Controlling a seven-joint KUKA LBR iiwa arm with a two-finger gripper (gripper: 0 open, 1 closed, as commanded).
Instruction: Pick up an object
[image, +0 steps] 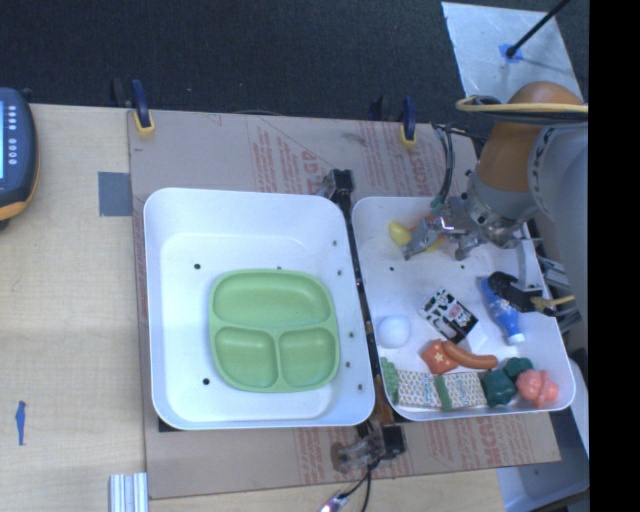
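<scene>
A single camera sits high above the bench (70, 300), looking down at a slant from the near side. It stands far enough back to take in the left bin (180, 215) and right bin (400, 285) whole, dark floor (250, 50) beyond; the arm (560, 170) enters from the right.

Yellow object (399, 233) partly hidden behind gripper (436, 240), shape unclear. Blue item (505, 320) upper end covered, identity unclear. Black-white packet (449, 314) print too small to read. Handheld device (12, 150) cut off by left edge.
</scene>
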